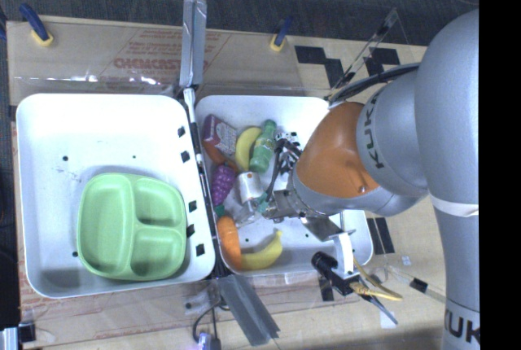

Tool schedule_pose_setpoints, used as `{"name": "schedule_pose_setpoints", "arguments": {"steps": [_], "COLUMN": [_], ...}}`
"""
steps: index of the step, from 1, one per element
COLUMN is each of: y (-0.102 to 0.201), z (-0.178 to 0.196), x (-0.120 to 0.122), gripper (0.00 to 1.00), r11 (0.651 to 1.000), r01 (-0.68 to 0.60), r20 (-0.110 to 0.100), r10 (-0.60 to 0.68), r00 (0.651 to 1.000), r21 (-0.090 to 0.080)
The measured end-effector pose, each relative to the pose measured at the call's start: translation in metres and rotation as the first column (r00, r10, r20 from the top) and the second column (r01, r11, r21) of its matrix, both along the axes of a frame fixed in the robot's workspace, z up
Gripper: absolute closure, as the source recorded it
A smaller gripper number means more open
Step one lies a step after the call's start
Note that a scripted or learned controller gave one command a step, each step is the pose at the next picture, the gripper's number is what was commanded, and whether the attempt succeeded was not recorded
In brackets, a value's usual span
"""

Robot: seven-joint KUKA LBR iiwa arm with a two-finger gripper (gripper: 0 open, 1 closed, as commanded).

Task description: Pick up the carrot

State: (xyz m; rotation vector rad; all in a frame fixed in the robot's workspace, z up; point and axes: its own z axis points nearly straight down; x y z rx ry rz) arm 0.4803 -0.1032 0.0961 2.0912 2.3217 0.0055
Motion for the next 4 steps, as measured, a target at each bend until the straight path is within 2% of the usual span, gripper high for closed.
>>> {"name": "schedule_pose_setpoints", "arguments": {"steps": [1, 2, 3, 4], "y": [0.000, 0.111, 0.111, 0.026], "z": [0.000, 0.095, 0.095, 0.095], "x": [0.000, -0.004, -0.004, -0.004], "gripper": [0.00, 0.00, 0.00, 0.00], "r11": [1.000, 1.000, 1.000, 0.976], "r01": [0.000, 0.020, 0.021, 0.216], "r20": [0.000, -0.017, -0.017, -0.017], "r10": [0.000, -0.020, -0.021, -0.216], "r00": [1.000, 1.000, 1.000, 0.976], "r21": [0.000, 0.009, 0.009, 0.007]}}
